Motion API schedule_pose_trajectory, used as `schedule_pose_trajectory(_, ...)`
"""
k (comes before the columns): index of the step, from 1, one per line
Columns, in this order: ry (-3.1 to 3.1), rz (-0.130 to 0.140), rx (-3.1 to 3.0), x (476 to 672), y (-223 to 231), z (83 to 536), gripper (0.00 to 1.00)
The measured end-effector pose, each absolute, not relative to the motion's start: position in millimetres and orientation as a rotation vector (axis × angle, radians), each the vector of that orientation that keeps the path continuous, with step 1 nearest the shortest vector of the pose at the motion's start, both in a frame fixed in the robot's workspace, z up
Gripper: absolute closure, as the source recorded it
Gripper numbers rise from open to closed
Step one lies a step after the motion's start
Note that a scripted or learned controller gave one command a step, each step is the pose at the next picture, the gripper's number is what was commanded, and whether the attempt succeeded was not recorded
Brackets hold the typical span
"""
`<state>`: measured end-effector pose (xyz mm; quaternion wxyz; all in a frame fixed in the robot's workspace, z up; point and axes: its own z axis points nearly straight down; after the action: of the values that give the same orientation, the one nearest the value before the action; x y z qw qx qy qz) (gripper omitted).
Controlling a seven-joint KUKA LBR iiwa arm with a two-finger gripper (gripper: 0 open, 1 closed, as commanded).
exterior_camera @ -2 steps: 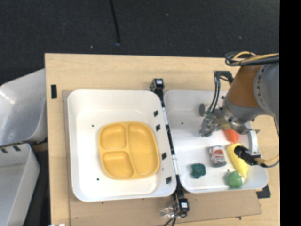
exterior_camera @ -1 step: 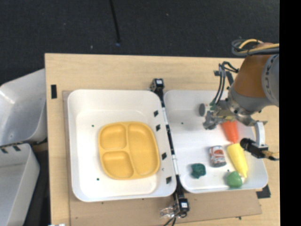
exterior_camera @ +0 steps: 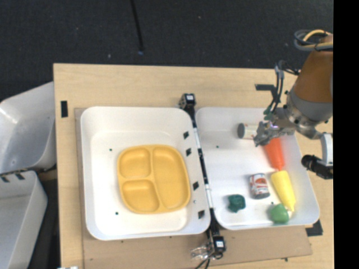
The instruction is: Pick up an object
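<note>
Two shallow white bins lie side by side on the bench: the left bin (exterior_camera: 95,150) and the right bin (exterior_camera: 224,161). Largest item: a yellow divided plate (exterior_camera: 152,178) with three compartments, lying flat in the middle of the left bin. Next: the grey arm (exterior_camera: 314,88) with its orange band, reaching in from the right over the right bin's far right part. Right bin contents, by size: an orange carrot (exterior_camera: 275,153) lying lengthwise near the right wall; a yellow corn-like piece (exterior_camera: 283,188) just below the carrot; a small red-and-white can (exterior_camera: 258,185) just beside the yellow piece, on its left; a dark green lump (exterior_camera: 236,203) nearer the bin's middle; a bright green piece (exterior_camera: 278,213) at the near right corner. Gripper (exterior_camera: 263,138): low over the bin, at the carrot's upper end; whether it touches the carrot, and whether it is spread or closed, cannot be told; nothing visibly held. Handling advice, as judgement: the carrot is the nearest candidate; straddle its narrow width across the long axis, descend squarely, close fully before lifting, and keep off the bin wall.
</note>
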<state>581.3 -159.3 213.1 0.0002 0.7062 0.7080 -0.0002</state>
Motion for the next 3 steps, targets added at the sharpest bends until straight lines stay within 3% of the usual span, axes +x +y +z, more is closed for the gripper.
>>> schedule_pose_trajectory(1, 2.227, -0.002, 2.217, 583.0, -160, 246, 1.00)
schedule_pose_trajectory(3, 2.230, -0.007, 2.218, 559.5, -53, 231, 1.00)
